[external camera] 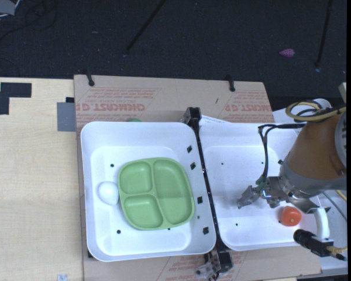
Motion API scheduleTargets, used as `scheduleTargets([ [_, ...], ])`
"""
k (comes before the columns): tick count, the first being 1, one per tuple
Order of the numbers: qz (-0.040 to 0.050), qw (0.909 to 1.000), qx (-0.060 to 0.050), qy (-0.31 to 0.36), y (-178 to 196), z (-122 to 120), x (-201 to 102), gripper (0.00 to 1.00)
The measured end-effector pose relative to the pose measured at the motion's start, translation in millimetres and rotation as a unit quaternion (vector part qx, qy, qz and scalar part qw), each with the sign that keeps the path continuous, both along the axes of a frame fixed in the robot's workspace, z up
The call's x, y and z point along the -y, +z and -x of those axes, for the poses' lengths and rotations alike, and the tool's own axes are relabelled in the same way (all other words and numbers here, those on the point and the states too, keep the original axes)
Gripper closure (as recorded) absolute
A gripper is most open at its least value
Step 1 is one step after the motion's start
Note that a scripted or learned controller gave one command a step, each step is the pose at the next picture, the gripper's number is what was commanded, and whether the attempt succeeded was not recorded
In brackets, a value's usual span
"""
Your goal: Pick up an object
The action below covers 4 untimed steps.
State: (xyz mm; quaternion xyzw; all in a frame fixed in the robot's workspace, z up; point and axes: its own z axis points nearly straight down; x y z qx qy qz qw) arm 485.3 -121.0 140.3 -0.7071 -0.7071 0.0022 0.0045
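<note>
My gripper (251, 194) hangs low over the right bin (234, 151), near its middle, with its fingers spread open and only bare bin floor between them. A small orange-red round object (291, 216) lies in the same bin just right of the gripper, beside the wrist, and the fingers are not touching it. In the left bin (99, 139) a green divided plate (155, 193) lies flat, and a white egg-shaped object (108, 192) rests against the plate's left edge.
A black divider (202, 180) runs between the two bins. Both bins sit on a cardboard sheet (164, 98). The bench top (29, 186) stretches to the left. Cables loop above the right bin's far corner (269, 130).
</note>
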Motion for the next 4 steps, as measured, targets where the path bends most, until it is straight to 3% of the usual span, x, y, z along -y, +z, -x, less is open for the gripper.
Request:
scheduleTargets([
  [1,0.0005,1.0000,0.002,0.000,-53,1,-1,0.00],
  [2,0.0008,1.0000,0.002,-0.004,-41,1,0,1.00],
  [4,0.0015,1.0000,0.006,0.001,55,-4,-7,1.00],
])
